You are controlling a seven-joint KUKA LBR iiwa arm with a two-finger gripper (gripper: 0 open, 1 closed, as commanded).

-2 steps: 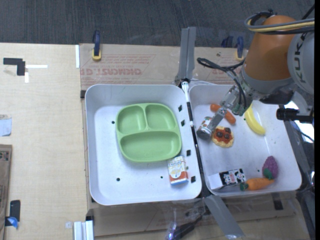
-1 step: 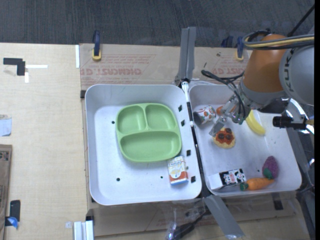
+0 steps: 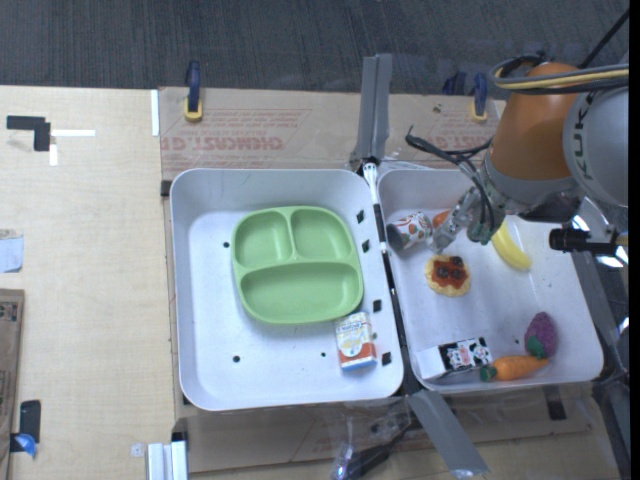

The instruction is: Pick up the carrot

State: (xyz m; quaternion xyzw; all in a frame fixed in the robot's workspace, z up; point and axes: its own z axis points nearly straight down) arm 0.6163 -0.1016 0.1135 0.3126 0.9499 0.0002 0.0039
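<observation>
The carrot (image 3: 517, 367), orange with a green top, lies along the front wall of the right bin (image 3: 580, 288), near its front right corner. My gripper (image 3: 458, 228) hangs over the back left part of that bin, well away from the carrot. It is right beside a small white and red can (image 3: 409, 229). Nothing shows as held.
In the right bin lie a pizza slice toy (image 3: 448, 275), a yellow banana (image 3: 511, 249), a purple eggplant (image 3: 541, 334) just above the carrot, and a black and white box (image 3: 464, 354) touching its green end. The left bin (image 3: 200, 298) holds a green divided plate (image 3: 297, 264) and a small carton (image 3: 355, 341).
</observation>
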